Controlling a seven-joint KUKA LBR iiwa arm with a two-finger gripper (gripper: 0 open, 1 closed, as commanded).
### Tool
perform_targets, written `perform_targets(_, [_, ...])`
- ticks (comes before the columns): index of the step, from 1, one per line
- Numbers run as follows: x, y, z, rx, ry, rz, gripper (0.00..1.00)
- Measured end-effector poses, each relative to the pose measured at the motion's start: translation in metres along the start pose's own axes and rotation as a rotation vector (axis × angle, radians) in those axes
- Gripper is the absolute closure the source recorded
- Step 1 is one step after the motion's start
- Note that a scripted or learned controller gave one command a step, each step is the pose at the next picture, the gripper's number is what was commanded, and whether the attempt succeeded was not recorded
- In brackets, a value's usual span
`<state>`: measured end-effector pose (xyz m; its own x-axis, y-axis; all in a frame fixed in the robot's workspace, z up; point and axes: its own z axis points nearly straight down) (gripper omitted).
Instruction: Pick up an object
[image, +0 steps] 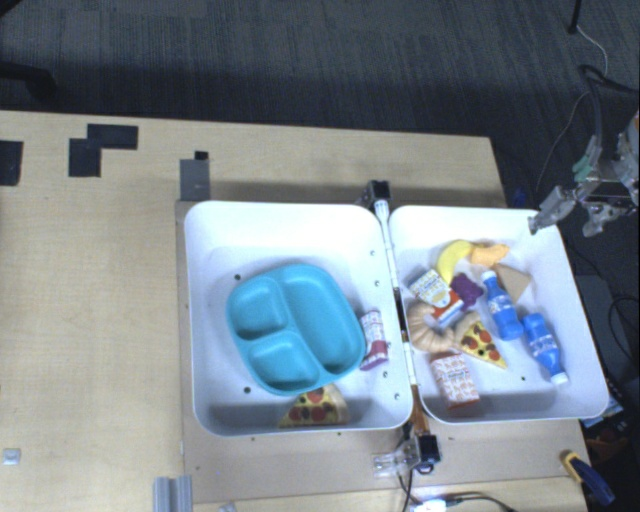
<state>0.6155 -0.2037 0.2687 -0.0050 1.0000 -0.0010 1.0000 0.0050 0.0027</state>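
1. I see the gripper at three o'clock, outside the right bin rim; its fingers look spread, holding nothing.
2. Nothing is lifted yet. Candidates sit in that bin: two blue bottles, a banana, a pizza slice.
3. Reach, descent and grasp all remain.

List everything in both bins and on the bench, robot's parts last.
bins: 2, white, side by side on the bench
divided plate: 1, blue, left bin
pizza slice: 1, left bin, front edge
small packet: 1, red and white, left bin, right side
banana: 1, yellow, right bin, back
bottles: 2, blue, right bin
pizza slice on right: 1, right bin
carton: 1, red and white, right bin, front
hand: 1, grey, above right bin's far right corner
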Motion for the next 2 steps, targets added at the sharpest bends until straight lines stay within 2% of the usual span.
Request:
perform_targets(1, [-0.002, -0.02, 0.128, 0.002, 0.001, 0.002, 0.0])
perform_targets(2, [0.014, -0.085, 0.181, -0.003, 0.0, 0.002, 0.0])
